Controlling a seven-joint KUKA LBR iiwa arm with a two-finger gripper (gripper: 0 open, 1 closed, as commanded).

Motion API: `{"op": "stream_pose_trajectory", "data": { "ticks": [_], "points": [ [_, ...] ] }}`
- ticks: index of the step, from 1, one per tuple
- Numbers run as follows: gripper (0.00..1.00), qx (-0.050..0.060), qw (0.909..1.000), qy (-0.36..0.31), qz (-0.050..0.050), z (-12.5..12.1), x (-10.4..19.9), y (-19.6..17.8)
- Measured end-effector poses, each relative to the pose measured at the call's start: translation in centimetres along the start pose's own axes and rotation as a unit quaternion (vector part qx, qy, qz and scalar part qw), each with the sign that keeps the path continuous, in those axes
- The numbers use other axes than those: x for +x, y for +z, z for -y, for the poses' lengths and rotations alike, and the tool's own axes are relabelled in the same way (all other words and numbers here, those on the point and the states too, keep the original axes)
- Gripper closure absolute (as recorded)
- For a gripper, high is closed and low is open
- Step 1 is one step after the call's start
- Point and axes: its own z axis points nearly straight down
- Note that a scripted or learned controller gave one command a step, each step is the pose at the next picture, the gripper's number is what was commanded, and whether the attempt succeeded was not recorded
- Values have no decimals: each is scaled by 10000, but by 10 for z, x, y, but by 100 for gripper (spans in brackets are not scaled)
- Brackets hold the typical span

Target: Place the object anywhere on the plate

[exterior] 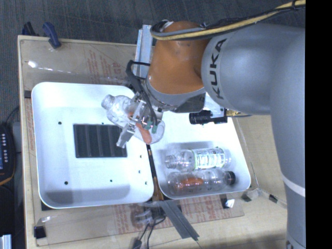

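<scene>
The grey arm with its orange band reaches in from the right, its gripper [136, 119] poised over the right edge of the left white bin [52, 180]. A clear plastic bottle [118, 108] lies gripped between the fingers, above the bin floor and just right of the dark ribbed plate [96, 140]. Two more clear bottles [199, 160] lie side by side in the right bin [244, 165].

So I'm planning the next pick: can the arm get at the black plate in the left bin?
Probably yes: the black plate lies bare in the left bin, with the end effector at its right edge.
</scene>
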Motion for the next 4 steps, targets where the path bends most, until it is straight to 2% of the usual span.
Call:
{"op": "stream_pose_trajectory", "data": {
  "ticks": [1,2,3,4],
  "points": [
    [0,-1,10000,0,-1,0,0,0],
    [0,-3,9999,-171,6,-40,51,28],
    [0,-2,9998,-213,9,-77,-5,50],
    [0,1,9970,-771,2,-114,11,74]
  ]
}}
